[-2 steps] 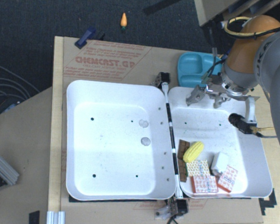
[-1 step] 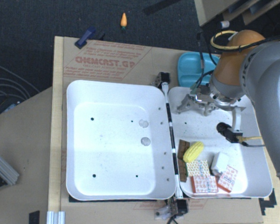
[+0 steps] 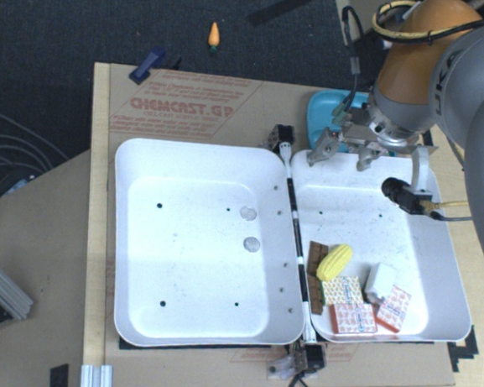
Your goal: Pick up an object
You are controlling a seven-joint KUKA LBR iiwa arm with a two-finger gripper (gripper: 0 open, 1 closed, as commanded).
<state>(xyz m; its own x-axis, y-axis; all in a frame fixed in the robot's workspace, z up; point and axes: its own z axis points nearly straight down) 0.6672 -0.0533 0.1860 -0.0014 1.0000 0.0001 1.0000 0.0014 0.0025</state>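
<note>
Right bin [image 3: 437, 273], 6 o'clock corner: yellow corn [image 3: 334, 261], brown bar [image 3: 316, 277], white block [image 3: 380, 281], two patterned boxes [image 3: 351, 306], clustered flat.

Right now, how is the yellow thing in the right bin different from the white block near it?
The yellow object is rounded, bumpy and bright yellow; the white block is boxy, smooth and plain white. The yellow object lies nearer the divider between the bins, beside a dark brown bar; the white block lies farther right, next to a red-and-white checked packet. Both lie in the near part of the right bin, away from the gripper.
</note>
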